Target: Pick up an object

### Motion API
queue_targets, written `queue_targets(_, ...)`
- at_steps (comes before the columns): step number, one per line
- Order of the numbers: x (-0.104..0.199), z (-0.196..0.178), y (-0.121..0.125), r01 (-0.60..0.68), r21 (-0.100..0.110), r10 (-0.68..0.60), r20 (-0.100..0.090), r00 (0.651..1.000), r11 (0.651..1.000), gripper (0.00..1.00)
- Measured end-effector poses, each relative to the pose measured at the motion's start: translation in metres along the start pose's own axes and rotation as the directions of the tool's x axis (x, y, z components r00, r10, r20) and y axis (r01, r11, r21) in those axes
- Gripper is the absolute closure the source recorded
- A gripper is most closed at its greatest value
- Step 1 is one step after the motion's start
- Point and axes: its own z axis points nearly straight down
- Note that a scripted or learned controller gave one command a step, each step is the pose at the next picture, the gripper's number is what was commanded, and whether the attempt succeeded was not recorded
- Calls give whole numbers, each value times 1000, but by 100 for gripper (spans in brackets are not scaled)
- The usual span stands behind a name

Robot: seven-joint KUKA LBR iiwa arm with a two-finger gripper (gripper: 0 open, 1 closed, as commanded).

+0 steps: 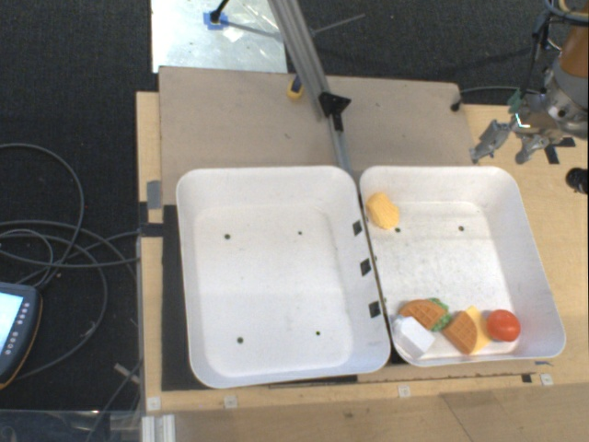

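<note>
Approach step here: the gripper [509,145] hangs over the table beyond the far right corner of the right bin [529,212], jaws spread and carrying nothing. Nothing is picked yet, and the nearest candidate looks to be the yellow lump [383,211] at the bin's far left corner, touching the wall, long axis slanting from far-left to near-right. Next it must travel left, drop in and line up across that axis.

Lighting: bright, even, from overhead. White bins [276,274] near overexposed; their inner relief reads faintly. Glare: strong on the reflective panel [216,17] at top. Shadows: soft, short, under bin rims along the surface [405,127]. Dark floor [74,81] keeps little detail. Focus: moderate throughout; fine edges slightly soft. Gripper [511,145] slightly blurred. Resolution low, mild grain.
</note>
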Motion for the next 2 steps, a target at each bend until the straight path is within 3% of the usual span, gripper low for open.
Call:
queue_targets(1,0,-3,1,2,-4,-2,2,1000,1000,0)
queue_targets(2,-2,53,-8,-3,0,3,1,1000,1000,0)
